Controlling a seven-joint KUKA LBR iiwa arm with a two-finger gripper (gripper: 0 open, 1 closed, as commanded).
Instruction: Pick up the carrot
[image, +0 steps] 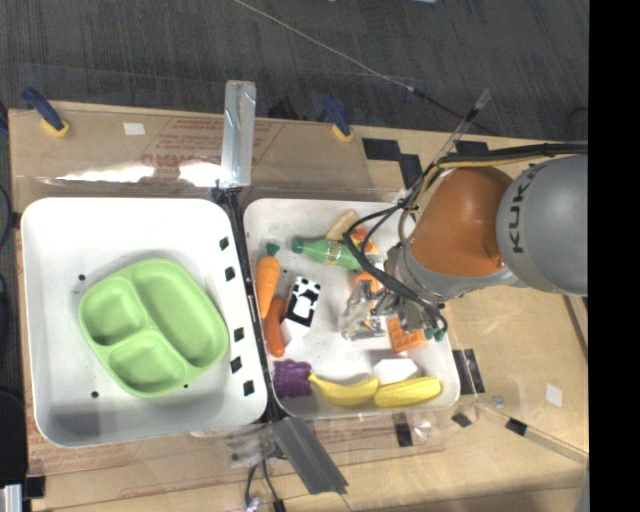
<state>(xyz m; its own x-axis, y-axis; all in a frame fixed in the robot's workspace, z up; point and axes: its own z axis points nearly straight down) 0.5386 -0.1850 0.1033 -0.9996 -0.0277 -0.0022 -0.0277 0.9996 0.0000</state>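
The gripper hangs low in the middle of the right bin, below the orange-banded wrist; its fingers are lost in metal parts and clutter, so whether it is released or clenched I cannot tell. Nothing is visibly caught in it. At nine o'clock from it, near, lies a black-and-white block. Further out the same way, along the bin's left wall, lies the carrot, lengthwise and apart from the gripper. At eleven o'clock rests a green bottle on its side. At six o'clock, along the bin's near wall, sit a banana and a corn cob, with purple grapes at seven o'clock. Well apart at nine o'clock, the left bin holds a green divided plate.
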